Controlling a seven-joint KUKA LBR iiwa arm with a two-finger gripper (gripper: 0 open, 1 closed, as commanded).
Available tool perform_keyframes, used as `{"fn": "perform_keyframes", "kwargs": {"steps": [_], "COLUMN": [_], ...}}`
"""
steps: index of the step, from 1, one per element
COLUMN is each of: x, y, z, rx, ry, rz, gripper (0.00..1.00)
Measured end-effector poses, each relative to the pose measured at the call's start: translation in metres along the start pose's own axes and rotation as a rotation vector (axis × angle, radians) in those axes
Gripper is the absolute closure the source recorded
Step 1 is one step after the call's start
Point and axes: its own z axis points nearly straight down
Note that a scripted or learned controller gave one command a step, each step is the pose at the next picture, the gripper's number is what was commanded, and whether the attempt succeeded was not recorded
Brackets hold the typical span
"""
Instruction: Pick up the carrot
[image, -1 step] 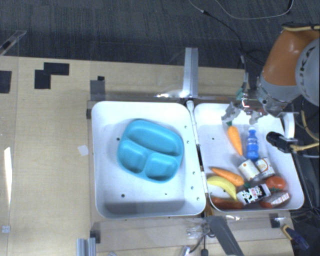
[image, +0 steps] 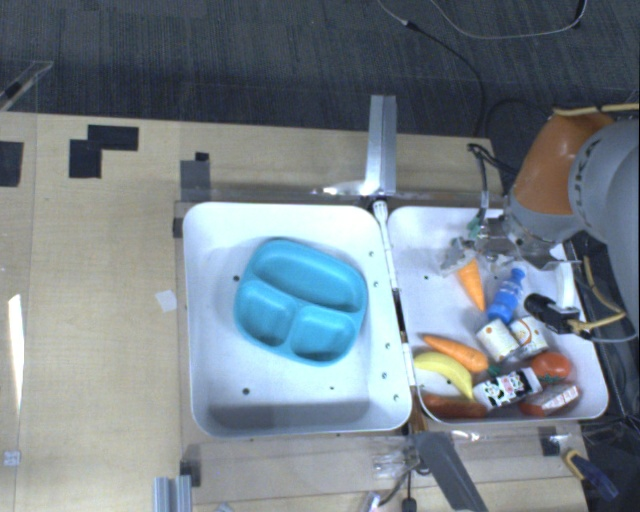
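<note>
The metal two-finger hand (image: 478, 243) hangs at the upper right of the frame, directly above the small orange tapered carrot (image: 472, 283) in the right shallow white bin (image: 420, 240); whether its fingers are spread I cannot tell; a blue divided plastic tray (image: 299, 299) sits in the left bin (image: 205, 330).

blue tray (image: 298, 300) in left bin (image: 210, 330) | banana (image: 445, 370), bottle (image: 503, 300) in right bin (image: 420, 235)

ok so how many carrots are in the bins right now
2, both in the right bin: one carrot just under the gripper, the other carrot lower down beside the banana. More may be hidden in the pile.
</note>
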Motion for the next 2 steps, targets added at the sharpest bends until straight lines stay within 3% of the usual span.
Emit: {"fn": "perform_keyframes", "kwargs": {"steps": [1, 2], "x": [0.001, 0.068], "y": [0.002, 0.038], "z": [-0.012, -0.145], "rx": [-0.006, -0.001], "ry": [0.0, 0.001], "rz": [-0.002, 0.107], "gripper": [1.0, 1.0]}}
